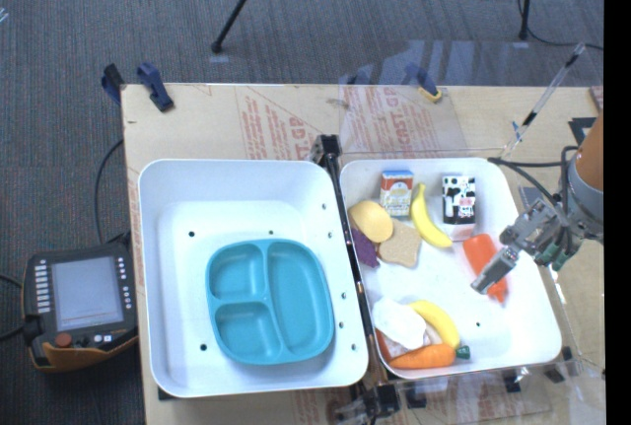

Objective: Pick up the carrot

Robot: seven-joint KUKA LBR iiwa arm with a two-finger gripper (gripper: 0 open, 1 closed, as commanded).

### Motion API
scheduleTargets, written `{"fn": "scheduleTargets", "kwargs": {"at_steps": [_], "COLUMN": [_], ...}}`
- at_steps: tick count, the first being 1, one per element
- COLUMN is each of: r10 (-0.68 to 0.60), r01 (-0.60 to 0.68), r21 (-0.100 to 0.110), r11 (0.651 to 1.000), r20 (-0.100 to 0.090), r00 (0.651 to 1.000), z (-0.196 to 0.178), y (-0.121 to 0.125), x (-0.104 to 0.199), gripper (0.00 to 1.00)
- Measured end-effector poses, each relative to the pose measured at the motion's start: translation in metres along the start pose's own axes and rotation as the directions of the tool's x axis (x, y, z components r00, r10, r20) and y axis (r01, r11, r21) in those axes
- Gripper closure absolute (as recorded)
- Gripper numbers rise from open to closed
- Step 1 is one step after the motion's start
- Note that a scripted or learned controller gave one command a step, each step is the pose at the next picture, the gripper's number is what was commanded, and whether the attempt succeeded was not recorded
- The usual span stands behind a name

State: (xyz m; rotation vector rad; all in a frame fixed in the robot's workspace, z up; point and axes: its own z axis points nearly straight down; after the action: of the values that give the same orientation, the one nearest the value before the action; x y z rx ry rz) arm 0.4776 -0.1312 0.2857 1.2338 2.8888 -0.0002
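The arm enters from the right edge of the frame, at mid height, with its wrist angled down and to the left over the right bin (537,216). The end effector (490,279) hangs over the right-centre of that bin, its dark fingertip pointing toward the lower left and overlapping an orange-red piece (480,253) that lies there; whether it is spread wide, drawn narrow or gripping anything cannot be told from this slant.

The carrot (426,357) lies at the bottom edge of the right bin, lengthwise left to right, green end to the right, just below a banana (436,319) and a white piece (397,321). It is well apart from the end effector, down and to the left.

In the upper part of the right bin stand a small red-and-white carton (396,191) and a black-and-white cow-patterned carton (458,198); their print is too small to read. A second banana (427,217) lies between them. The bench (237,122) board carries red lettering, upside down and unreadable.

Open floor shows in the lower right of the right bin, between the banana and the right wall. The left bin (163,206) holds a blue divided plate (269,299) with bare white floor around it. A pendant with a screen (79,300) sits at lower left of the frame.
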Motion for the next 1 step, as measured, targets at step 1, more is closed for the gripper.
{"fn": "scheduleTargets", "kwargs": {"at_steps": [1], "r10": [0.343], "r01": [-0.343], "r21": [0.001], "r11": [0.939], "r20": [0.000], "r00": [0.939], "z": [-0.0223], "y": [-0.0299], "x": [-0.0312], "gripper": [0.00]}}
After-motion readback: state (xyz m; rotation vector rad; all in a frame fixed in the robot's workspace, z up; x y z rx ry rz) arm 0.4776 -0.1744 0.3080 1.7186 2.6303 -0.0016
